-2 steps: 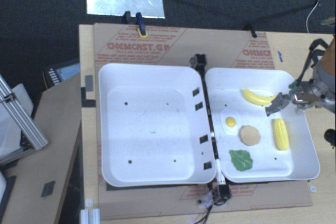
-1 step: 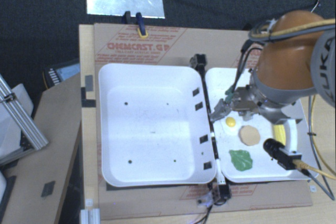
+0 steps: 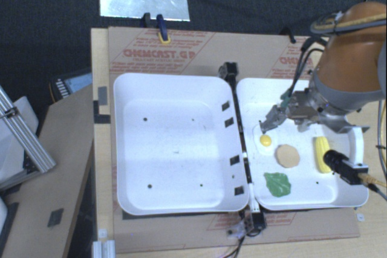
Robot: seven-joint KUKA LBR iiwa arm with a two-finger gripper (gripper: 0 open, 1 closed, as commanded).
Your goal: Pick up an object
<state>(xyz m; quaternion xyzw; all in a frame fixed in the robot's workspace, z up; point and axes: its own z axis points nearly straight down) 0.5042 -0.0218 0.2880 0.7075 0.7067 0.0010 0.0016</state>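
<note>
Objects for picking lie in the right shallow white plastic bin (image 3: 254,93), while the left shallow white plastic bin (image 3: 175,142) sits beside it, the two touching along a dark central seam with black clips. Both bins rest on a flat brown cardboard sheet (image 3: 181,48) printed with red lettering, laid on the table (image 3: 72,130). The grey arm with its orange band (image 3: 354,48) reaches in from the right and hangs over the right bin's upper half. Its end effector (image 3: 269,122) points down and to the left, its tip just above the small round yellow ball (image 3: 265,141); whether its fingers are spread or pressed together cannot be told, and nothing shows between them. Among the items, the yellow corn-shaped piece (image 3: 321,153) lies upright near the bin's right wall, partly behind a black part of the arm. The round tan bun-like disc (image 3: 288,156) sits between the corn piece and the ball. The crumpled green leaf-shaped piece (image 3: 278,183) lies near the bin's front wall, below the disc.
</note>
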